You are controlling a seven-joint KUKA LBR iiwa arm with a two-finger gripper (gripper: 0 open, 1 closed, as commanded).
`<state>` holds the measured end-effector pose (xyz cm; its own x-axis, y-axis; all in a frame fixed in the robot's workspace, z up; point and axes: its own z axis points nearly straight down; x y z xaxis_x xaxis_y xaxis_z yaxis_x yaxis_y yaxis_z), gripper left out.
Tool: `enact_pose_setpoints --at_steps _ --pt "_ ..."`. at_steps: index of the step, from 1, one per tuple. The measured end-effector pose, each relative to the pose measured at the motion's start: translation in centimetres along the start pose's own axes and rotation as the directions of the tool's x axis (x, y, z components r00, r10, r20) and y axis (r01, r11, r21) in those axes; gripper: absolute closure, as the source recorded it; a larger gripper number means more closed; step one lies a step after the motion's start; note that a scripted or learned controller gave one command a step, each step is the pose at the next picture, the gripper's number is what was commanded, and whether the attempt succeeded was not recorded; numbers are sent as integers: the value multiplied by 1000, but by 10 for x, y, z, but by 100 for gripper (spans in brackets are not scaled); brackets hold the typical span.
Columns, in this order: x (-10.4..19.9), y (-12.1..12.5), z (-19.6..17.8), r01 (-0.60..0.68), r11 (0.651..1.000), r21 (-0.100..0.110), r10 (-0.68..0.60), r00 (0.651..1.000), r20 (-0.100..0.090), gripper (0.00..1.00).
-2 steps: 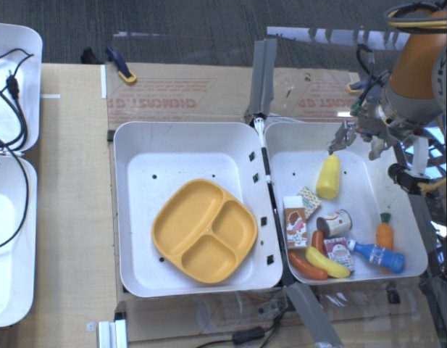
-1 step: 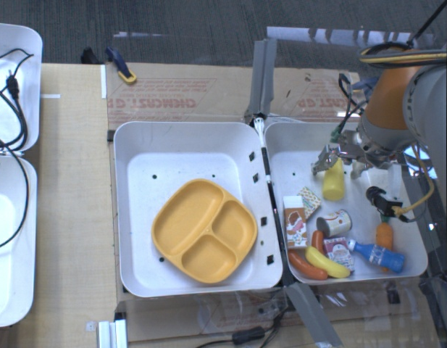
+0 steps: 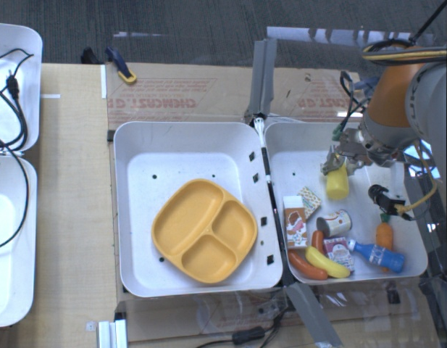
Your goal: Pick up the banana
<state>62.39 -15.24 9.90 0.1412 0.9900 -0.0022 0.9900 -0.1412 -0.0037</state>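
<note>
The banana [image 3: 329, 262] lies near the front of the right bin [image 3: 281, 158], resting partly on a red sausage [image 3: 306, 265]. My gripper [image 3: 340, 164] is at the back of that bin, well away from the banana. A stubby yellow object [image 3: 337, 184] sits directly under the gripper, touching or nearly touching it. I cannot tell whether it is held.
Around the banana are a small carton [image 3: 295, 223], a patterned packet [image 3: 310, 198], a tin can [image 3: 333, 223], a red-and-white box [image 3: 339, 249], a blue bottle [image 3: 379, 255] and a carrot [image 3: 384, 235]. The left bin [image 3: 136, 158] holds a yellow divided plate [image 3: 203, 230].
</note>
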Motion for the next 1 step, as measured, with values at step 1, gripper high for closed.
enact_pose_setpoints --at_steps 1 --pt "66 -22 -109 -231 973 0 231 973 0 100"
